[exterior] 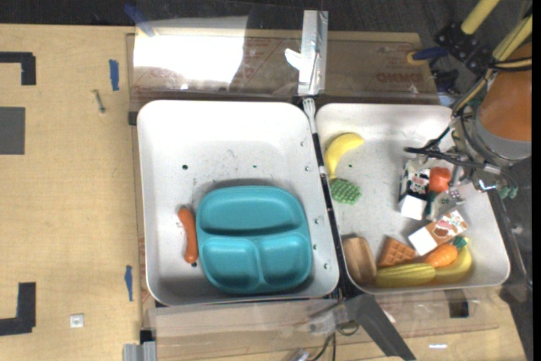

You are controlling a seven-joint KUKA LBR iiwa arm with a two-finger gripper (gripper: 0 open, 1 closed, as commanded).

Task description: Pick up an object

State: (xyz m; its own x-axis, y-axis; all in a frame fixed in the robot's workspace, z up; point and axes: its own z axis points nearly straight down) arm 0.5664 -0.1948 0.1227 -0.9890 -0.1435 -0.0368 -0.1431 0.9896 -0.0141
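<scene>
- Bins dominate the bench: the left bin [161,139] carries a teal divided tray [252,239] with an orange hot dog [189,234] lying lengthwise just beside its left edge; the right bin [380,118] carries the clutter of toy food the arm is working over.
- KUKA arm [507,118], grey with its orange band, reaches in from the right over the right bin's far-right side, its wrist above the rim.
- Gripper [429,182] hangs low over the middle-right of that bin, amid dark cabling; whether it is spread or closed cannot be told, and nothing can be confirmed in its grasp.
- Small red-and-white piece [438,178], possibly a toy tomato or a packet, sits right at the tool tip and looks the likeliest target: it lies directly under the tool rather than off to a side, so the pick seems to turn on a straight descent, not a sideways shift.
- Alternatives lie nearer the camera: a printed carton [446,226], a carrot [441,254], a waffle wedge [396,253] and a corn cob [406,273] whose long axis runs left to right along the near wall.
- Banana [341,150] and green leaf piece [345,191] sit well apart from the tool, by the bin's left wall.
</scene>
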